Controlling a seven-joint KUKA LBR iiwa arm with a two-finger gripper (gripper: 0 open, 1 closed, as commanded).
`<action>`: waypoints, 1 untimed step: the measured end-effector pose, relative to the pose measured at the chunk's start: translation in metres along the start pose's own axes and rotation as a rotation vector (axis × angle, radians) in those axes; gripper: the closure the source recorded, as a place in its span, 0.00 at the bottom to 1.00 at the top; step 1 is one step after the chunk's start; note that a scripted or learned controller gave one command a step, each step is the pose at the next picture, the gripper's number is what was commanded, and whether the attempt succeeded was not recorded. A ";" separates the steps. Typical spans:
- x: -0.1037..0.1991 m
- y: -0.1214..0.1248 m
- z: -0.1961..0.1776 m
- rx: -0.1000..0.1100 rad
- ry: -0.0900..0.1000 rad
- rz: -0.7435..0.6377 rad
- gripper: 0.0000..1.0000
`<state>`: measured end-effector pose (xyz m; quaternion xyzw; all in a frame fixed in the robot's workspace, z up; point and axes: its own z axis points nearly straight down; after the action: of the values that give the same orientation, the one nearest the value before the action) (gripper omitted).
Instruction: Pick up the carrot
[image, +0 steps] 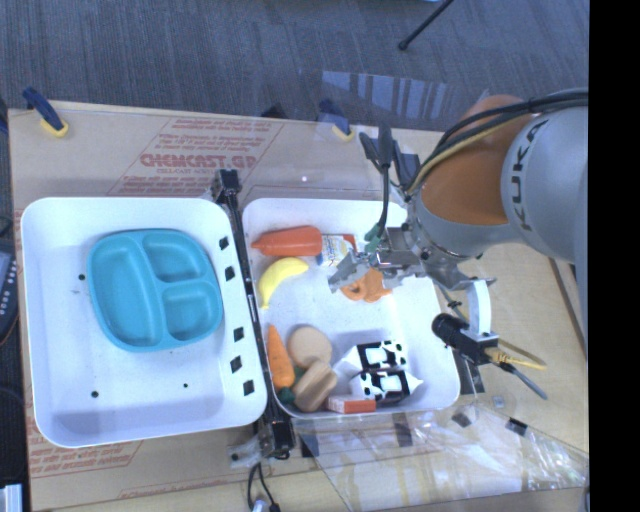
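The KUKA arm's jaws (362, 268) hang low over the middle of the right bin (440, 300), just above a small orange-and-green toy (364, 288); whether they stand apart or together cannot be told from this angle. The carrot (279, 357) lies untouched against the bin's left wall, near the front corner, beside two tan bread pieces (311, 365). By this showing the pick has not begun: the arm must yet cross toward the left wall and descend.
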<state>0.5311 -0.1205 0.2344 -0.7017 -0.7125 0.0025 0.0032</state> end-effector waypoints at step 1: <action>-0.090 0.026 0.080 0.007 -0.005 0.136 0.00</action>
<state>0.5577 -0.2102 0.1539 -0.7486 -0.6630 0.0067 0.0039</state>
